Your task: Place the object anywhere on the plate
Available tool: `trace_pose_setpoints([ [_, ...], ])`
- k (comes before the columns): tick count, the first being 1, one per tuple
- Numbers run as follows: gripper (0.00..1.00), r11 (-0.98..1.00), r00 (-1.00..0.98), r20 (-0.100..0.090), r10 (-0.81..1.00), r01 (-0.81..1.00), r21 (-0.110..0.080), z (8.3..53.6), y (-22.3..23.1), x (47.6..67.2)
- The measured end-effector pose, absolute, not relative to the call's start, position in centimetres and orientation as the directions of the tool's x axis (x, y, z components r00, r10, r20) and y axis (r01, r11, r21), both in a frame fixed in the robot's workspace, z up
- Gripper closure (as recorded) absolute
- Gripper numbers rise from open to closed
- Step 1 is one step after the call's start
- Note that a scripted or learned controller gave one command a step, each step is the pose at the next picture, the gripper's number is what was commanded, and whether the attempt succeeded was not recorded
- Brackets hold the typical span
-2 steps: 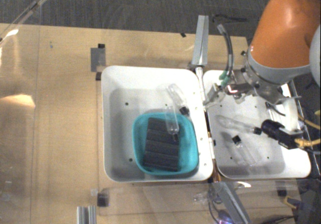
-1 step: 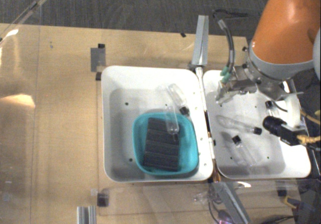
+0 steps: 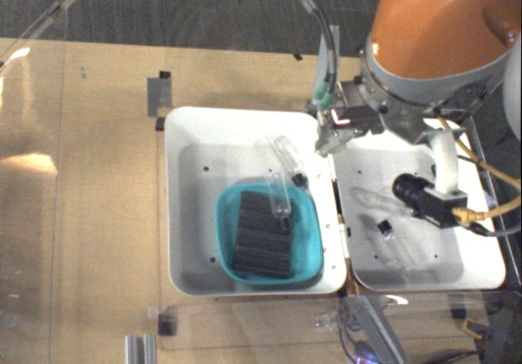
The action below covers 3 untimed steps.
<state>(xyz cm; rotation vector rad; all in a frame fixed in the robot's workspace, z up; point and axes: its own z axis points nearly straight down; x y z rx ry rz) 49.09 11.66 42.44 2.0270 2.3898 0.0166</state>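
A black ridged block (image 3: pixel 261 236) lies flat on the teal plate (image 3: pixel 308 228), which sits in the left white bin (image 3: pixel 188 215). My gripper (image 3: pixel 281 187), made of clear plastic, hangs over the plate's far edge by the block's upper right corner. It looks close to or touching that corner, and the block rests on the plate. The grey arm with its orange band (image 3: pixel 440 11) reaches in from the upper right.
The right white bin (image 3: pixel 481 268) holds a clear plastic item with a small black part (image 3: pixel 383 228). A black cylinder with cables (image 3: pixel 420 195) hangs off the arm over that bin. The rim between the two bins (image 3: pixel 336 215) runs just right of the plate.
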Motion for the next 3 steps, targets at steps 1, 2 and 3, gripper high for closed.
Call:
trace_pose_setpoints([
  [1, 1.0, 0.27, -0.27, 0.001, 0.963, 0.963, 0.004, 27.8, 16.7, 51.1],
  [2, 1.0, 0.252, -0.252, -0.001, 0.968, 0.968, 0.009, 30.9, 8.1, 54.3],
  [3, 1.0, 0.299, -0.299, 0.0, 0.954, 0.954, 0.006, 29.2, 14.9, 54.5],
])
